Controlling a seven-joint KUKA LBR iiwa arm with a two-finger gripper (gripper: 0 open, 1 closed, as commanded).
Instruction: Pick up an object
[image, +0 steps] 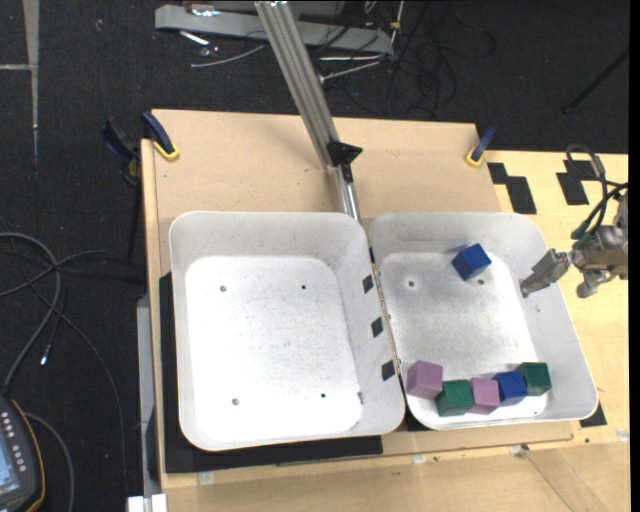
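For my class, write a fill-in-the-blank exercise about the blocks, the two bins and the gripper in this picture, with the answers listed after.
1. All six blocks lie in the ____ bin of the camera view.
2. The block lying alone near that bin's far wall, the lone block, is ____ in colour.
3. The row of blocks along the near wall holds ____ blocks.
4. The gripper sits at the bin's ____ edge in the camera view.

Missing words: right; blue; five; right

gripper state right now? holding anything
gripper: at the right bin's right rim, nothing seen between its fingers; open or closed cannot be told.
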